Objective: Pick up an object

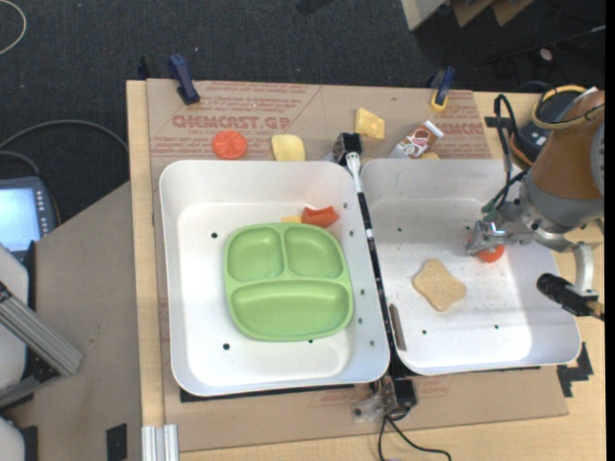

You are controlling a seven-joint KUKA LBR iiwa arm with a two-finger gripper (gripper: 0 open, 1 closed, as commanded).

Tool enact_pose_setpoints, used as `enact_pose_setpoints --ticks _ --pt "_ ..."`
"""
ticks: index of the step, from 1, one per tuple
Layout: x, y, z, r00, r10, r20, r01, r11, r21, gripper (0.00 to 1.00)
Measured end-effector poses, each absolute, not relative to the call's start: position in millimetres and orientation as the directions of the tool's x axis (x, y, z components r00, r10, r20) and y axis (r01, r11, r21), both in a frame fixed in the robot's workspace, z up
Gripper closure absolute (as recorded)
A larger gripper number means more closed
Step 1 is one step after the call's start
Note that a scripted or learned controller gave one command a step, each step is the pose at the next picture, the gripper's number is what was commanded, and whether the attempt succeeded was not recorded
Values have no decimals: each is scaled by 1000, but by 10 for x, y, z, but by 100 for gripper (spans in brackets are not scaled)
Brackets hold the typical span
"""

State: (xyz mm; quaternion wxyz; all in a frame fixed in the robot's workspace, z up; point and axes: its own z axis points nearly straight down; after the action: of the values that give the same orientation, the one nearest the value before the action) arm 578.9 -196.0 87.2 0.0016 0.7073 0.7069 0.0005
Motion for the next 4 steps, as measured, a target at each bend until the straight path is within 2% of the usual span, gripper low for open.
enact_pose_setpoints --ticks 1,2,3,4 --pt "5631 -1723 870 0 1000 -1 1000 0 3 0" --pt "6001 -1943 858 -2 1000 -3 1000 2 6 0" --pt "6177 -1977 857 -1 1000 -2 1000 1 5 0" --pt "6480 -1924 856 -2 1000 -2 1000 2 6 0"
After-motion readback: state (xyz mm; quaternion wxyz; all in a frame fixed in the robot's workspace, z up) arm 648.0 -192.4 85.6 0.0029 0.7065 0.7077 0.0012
